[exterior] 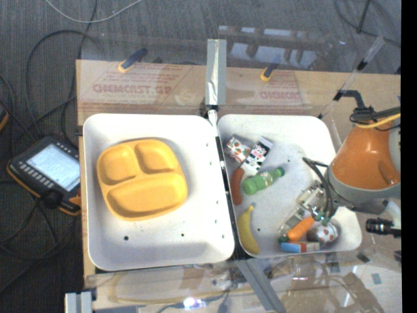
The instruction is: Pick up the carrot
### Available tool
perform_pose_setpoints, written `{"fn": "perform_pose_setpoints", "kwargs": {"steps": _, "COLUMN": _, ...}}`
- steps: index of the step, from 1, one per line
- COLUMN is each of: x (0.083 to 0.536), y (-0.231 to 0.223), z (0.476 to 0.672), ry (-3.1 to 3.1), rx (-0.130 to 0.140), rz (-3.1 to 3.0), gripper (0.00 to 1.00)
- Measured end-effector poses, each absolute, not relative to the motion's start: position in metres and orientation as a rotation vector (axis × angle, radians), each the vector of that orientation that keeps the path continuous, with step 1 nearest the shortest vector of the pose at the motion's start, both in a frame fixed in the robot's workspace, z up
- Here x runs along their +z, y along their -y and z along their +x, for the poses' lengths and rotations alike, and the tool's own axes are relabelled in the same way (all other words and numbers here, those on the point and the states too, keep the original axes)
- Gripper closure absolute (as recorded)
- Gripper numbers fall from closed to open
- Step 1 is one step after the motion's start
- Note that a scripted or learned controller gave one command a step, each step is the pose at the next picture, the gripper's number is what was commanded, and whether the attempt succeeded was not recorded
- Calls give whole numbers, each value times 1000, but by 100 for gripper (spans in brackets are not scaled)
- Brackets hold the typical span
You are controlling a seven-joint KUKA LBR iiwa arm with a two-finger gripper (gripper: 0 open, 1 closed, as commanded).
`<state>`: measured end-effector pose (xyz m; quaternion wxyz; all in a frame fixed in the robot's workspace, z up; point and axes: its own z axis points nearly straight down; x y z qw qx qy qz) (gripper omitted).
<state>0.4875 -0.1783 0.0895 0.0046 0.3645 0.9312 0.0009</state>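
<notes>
Small orange plastic toy carrot (300, 227) lies in right white bin (287, 124), near-right corner, beside marker and red-white ball. Gripper (311, 208) hangs right over it; jaws' state: you cannot tell. Judge carrot light, rigid, slick; take it across thick middle.

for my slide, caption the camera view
Hand low over the carrot in the right bin; yellow tray in the left.

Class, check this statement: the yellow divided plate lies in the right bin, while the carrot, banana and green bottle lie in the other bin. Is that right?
Not quite. The camera view shows the yellow divided plate in the left bin. The carrot, banana and green bottle lie in the other bin, the right one.
</notes>
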Motion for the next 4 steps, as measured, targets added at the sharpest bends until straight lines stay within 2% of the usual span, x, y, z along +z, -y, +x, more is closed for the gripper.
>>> {"fn": "perform_pose_setpoints", "kwargs": {"steps": 1, "x": 90, "y": 151, "z": 489, "ry": -2864, "rx": 1, "rz": 1247, "gripper": 0}}
{"fn": "perform_pose_setpoints", "kwargs": {"steps": 2, "x": 90, "y": 222, "z": 494, "ry": -2837, "rx": 7, "rz": 1316, "gripper": 0}}
{"fn": "perform_pose_setpoints", "kwargs": {"steps": 3, "x": 99, "y": 220, "z": 497, "ry": -2835, "rx": 15, "rz": 1312, "gripper": 100}}
{"fn": "perform_pose_setpoints", "kwargs": {"steps": 4, "x": 99, "y": 220, "z": 496, "ry": -2837, "rx": 15, "rz": 1312, "gripper": 0}}
